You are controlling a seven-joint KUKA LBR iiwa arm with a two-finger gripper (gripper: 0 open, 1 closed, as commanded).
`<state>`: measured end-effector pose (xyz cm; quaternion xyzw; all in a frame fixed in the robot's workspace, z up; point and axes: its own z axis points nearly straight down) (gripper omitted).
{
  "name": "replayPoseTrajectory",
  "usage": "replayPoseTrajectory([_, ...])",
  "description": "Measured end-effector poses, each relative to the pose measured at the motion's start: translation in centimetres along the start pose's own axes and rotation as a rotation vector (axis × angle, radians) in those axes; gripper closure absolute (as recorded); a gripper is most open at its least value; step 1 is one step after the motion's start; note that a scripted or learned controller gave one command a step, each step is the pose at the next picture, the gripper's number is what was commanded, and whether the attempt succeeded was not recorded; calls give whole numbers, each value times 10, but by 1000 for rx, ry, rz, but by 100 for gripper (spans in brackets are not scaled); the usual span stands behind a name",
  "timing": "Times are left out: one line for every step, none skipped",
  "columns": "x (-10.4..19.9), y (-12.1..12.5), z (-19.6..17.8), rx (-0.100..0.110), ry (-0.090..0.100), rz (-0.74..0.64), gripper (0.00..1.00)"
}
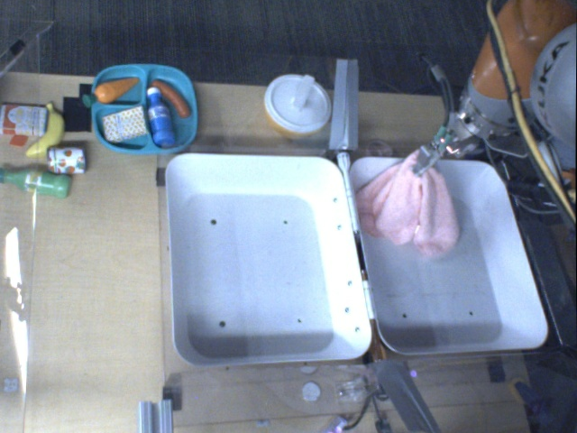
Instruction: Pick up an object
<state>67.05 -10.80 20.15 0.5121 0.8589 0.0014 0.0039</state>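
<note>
1. Nearest the camera are the two white bins. The left bin (261, 260) looks bare, and the right bin (469, 305) has the only thing worth grabbing, sitting toward its 11 o'clock corner.

2. That thing is a pink cloth (410, 210), bunched into a soft lump with two or three hanging lobes. Its top is drawn up into a peak at about 1 o'clock of the pile, right where the arm's tip is.

3. Handling guess: very light, totally floppy, not fragile, not slippery. It won't keep a shape, so it'll drape and swing from whatever point gets pinched. Best bet is a gathered fold or ridge, since a flat single layer could just slide out. The peaked top looks like the obvious spot.

4. The gripper (431, 156) comes in from 2 o'clock, with the orange band behind it. Its fingers look drawn in narrow, and the cloth's peak seems to be pinched between them, with the rest of the fabric hanging down from there. The tips are small and a bit murky here, so I'd call that likely, not certain.

5. Can't tell whether the lower lobes touch the bin floor or hang just off it.
</note>
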Motion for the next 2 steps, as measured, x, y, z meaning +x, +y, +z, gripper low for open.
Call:
replayPoseTrajectory([54,-14,17,4,4,2,100])
replayPoseTrajectory([74,29,15,0,2,-249,100])
